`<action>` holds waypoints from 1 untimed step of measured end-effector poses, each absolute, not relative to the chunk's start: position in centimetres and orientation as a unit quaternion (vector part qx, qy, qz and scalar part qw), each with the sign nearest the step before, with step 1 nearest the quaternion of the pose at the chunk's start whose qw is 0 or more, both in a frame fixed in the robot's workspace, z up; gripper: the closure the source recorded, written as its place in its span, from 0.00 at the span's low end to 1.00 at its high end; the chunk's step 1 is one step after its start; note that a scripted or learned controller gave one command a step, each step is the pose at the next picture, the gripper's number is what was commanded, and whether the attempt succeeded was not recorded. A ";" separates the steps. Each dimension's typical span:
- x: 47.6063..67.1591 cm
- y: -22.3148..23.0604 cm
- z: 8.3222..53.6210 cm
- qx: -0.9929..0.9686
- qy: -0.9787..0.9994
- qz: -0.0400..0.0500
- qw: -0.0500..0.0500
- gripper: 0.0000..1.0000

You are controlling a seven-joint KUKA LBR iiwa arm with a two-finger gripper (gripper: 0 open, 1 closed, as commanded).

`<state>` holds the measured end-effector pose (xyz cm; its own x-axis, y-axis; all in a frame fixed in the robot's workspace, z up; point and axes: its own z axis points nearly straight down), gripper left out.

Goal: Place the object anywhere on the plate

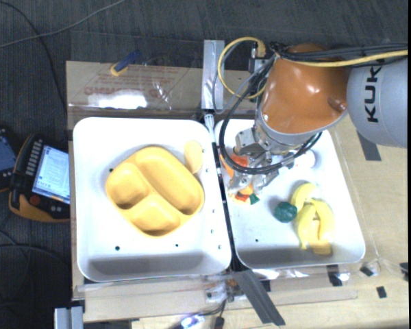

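yellow divided plate (154,190) in left bin (89,252); gripper (250,177) low in right bin (346,242), finger state unclear; bananas (312,218) right; "ku" readable on arm (380,94)

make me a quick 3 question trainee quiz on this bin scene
1. True or false: the yellow plate lies in the right bin.
2. Which thing lies just left of the bananas? A) dark green object B) pale yellow piece C) a blue cup
3. Fill in: the gripper is over the ___ bin.

Key: 1 false, it lies in the left bin; 2 A; 3 right.
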<state>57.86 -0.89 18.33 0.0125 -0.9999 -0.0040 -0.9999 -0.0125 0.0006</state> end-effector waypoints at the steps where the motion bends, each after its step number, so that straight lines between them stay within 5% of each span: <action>1: 60.9 5.5 18.3 -0.777 0.630 0.002 0.002 1.00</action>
<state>60.85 5.47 18.32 0.2070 -0.9783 -0.0049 -0.9783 -0.2070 -0.0005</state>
